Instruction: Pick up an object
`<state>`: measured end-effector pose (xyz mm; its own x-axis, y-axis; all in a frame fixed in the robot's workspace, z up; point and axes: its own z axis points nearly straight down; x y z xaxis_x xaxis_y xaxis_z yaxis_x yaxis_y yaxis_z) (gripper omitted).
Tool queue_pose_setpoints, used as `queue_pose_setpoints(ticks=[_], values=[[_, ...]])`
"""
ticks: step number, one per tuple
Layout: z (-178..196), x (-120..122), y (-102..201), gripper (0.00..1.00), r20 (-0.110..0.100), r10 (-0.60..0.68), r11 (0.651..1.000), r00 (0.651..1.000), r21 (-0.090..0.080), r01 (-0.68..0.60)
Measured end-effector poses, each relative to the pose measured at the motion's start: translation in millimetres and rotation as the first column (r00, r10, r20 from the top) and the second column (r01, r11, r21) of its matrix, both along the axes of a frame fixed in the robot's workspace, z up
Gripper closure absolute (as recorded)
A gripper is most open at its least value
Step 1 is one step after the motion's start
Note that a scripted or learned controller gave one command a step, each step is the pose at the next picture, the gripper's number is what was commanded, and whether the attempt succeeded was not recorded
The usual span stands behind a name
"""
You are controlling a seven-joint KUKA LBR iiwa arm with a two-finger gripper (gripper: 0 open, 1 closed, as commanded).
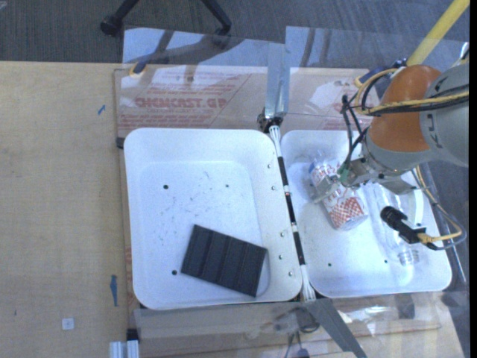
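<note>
- A clear packet with a red-and-white checked pattern [345, 212] lies in the right bin [358, 274], near its middle.
- A second, crumpled packet [323, 174] sits just above it, touching it.
- The jaws [337, 185] hang low over these packets; whether they are apart or together cannot be told.
- A clear plastic bottle [399, 237] lies along the bin's right side.
- A dark ridged block [223, 260] lies tilted in the left bin [149, 155].
- Both bins rest on the desk [52, 200].
</note>
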<state>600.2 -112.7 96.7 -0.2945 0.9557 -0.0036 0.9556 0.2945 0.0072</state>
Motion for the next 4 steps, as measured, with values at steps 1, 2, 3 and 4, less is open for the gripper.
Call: queue_pose_setpoints(ticks=[1,2,3,4], values=[[0,0,0,0.0,0.0,0.0,1.0,1.0,0.0,0.0],[11,1,-2,1.0,0.003,-0.003,1.0,1.0,-0.001,0.003],[88,61,36,1.0,-0.007,-0.034,0.999,0.999,0.001,0.034],[88,53,36,1.0,-0.01,-0.084,0.996,0.996,0.001,0.084]])
